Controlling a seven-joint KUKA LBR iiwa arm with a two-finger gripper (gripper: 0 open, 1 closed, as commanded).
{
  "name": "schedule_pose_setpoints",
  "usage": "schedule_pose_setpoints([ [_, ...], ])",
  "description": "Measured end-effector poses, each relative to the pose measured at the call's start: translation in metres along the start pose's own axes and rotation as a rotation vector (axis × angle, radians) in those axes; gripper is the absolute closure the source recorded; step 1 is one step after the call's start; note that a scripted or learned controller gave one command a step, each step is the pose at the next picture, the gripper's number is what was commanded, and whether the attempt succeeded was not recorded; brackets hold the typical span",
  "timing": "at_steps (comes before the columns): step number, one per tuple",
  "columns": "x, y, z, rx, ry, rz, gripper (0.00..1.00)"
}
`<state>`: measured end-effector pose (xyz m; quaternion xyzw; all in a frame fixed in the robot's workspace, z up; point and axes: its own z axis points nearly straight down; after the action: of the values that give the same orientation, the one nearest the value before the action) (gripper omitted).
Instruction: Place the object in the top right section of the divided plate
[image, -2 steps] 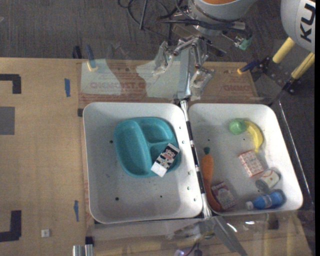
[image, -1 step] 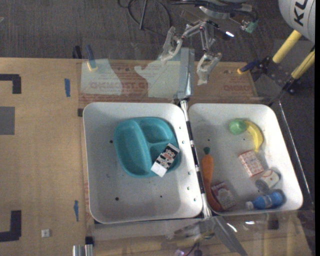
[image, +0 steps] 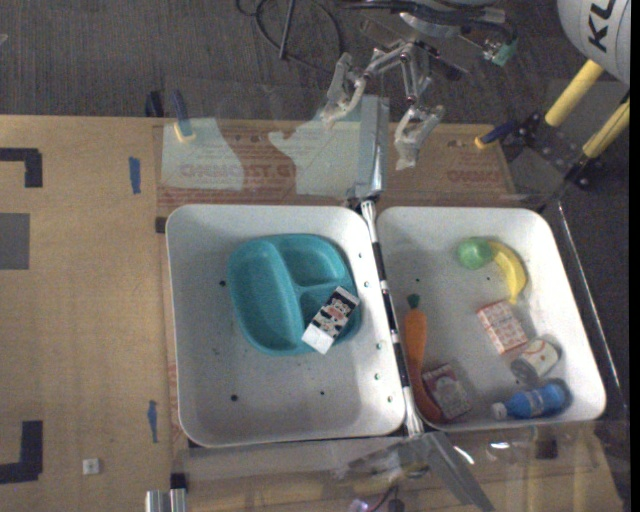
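Wooden desk (image: 80, 300), spread across the view, bearing 2 shallow white bins side by side. Left bin (image: 200, 400) holding a teal divided plate (image: 265, 290) with 3 sections, set toward the bin's upper middle. Right bin (image: 575, 300) touching the left one along a shared middle edge, scattered with small items.

Gripper (image: 378, 108) up beyond the bins' far edge, above the seam between them, over the clear sheets taped to the desk; fingers (image: 340, 95) spread wide apart, pinching nothing.

On the plate, a small box (image: 331, 319) printed black and white, lying tilted across the lower right section and jutting over the plate's lower right rim; top right section (image: 320, 262) bare.

In the right bin: a carrot (image: 415, 345) lying lengthwise just beside the left wall, green tip up; a banana (image: 510, 270) near the top, curving down, with a green ball (image: 473, 253) touching its upper end; a red-and-white packet (image: 501, 327) at center right; another packet (image: 447, 390) near the carrot's lower end; a blue bottle (image: 535, 402) on its side at the lower right corner; a small round tin (image: 537, 357) just above the bottle.
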<state>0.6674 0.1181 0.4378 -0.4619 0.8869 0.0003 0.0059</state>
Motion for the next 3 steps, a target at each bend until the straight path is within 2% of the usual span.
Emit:
schedule_pose_setpoints([
  [1, 0.0335, -0.023, -0.0003, -0.002, 0.003, -0.034, 0.0],
  [3, 0.034, -0.0235, -0.0001, -0.002, 0.003, -0.034, 0.0],
])
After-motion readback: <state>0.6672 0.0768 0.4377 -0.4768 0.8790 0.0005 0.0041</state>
